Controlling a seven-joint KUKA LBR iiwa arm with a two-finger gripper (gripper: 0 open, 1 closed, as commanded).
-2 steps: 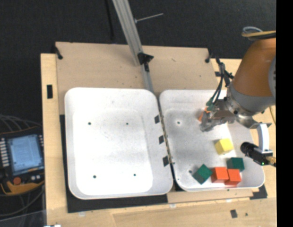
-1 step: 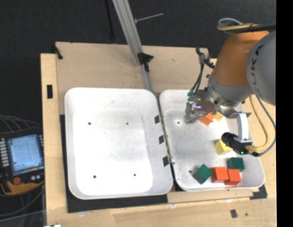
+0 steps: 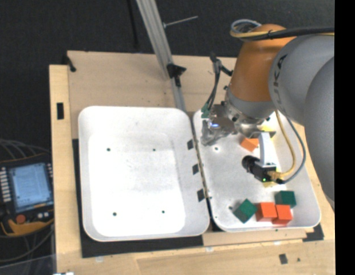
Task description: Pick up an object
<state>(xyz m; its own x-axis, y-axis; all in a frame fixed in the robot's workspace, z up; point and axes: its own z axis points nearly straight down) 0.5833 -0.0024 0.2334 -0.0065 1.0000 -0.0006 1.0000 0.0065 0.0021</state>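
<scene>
**Arm low over right bin; blocks lie loose along the near wall**

The arm (image 3: 263, 67) reaches in from the right and bends down over the far left part of the right bin (image 3: 223, 171). Its gripper (image 3: 212, 132) sits low by that bin's left wall, close to the far corner. How the gripper is set cannot be told: the metal parts there are small and blurred, and nothing can be made out in its grasp.

The objects to be picked lie in the right bin. A dark green block (image 3: 244, 210) rests near the front wall, turned at an angle. Just to its right sit two orange blocks (image 3: 275, 212), side by side and touching. Another green block (image 3: 286, 197) sits just behind them, toward the right wall. A further orange piece (image 3: 249, 144) shows beneath the wrist, partly covered by the arm. All the front blocks lie well apart from the gripper.

A white and black fitting (image 3: 263, 159) with a yellow cable hangs from the wrist over the middle of the right bin.

The left bin (image 3: 134, 173) stands beside the right one, their walls meeting. Both rest on the bench (image 3: 109, 82). A handheld screen (image 3: 26, 188) lies off the bench at the left.
</scene>
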